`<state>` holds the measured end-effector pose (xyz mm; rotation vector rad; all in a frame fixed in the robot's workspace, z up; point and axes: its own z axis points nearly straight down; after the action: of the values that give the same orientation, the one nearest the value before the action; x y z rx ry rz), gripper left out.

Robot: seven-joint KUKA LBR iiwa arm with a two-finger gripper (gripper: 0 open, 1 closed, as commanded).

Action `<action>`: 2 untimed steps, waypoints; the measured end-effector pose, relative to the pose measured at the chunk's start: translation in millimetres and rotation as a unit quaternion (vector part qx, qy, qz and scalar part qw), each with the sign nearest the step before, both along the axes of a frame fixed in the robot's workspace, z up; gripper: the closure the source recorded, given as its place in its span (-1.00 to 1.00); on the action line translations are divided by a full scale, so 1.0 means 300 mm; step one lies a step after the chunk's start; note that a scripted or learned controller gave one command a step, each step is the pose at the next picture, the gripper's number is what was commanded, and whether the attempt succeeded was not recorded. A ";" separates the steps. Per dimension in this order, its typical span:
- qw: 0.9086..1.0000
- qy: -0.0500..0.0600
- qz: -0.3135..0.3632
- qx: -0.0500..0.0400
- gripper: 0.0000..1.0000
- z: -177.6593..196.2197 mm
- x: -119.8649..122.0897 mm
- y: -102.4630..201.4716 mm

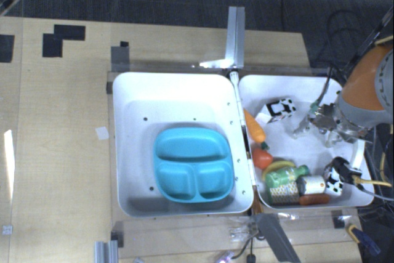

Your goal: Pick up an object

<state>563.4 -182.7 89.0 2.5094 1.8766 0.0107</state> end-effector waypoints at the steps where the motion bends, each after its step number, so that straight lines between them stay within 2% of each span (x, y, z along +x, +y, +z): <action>1: 0.970 0.001 -0.244 0.003 -1.00 -0.005 0.108 0.011; 2: 0.972 0.000 -0.234 0.003 -1.00 -0.002 -0.021 0.008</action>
<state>557.1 -180.2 88.4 2.8821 1.2380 0.0122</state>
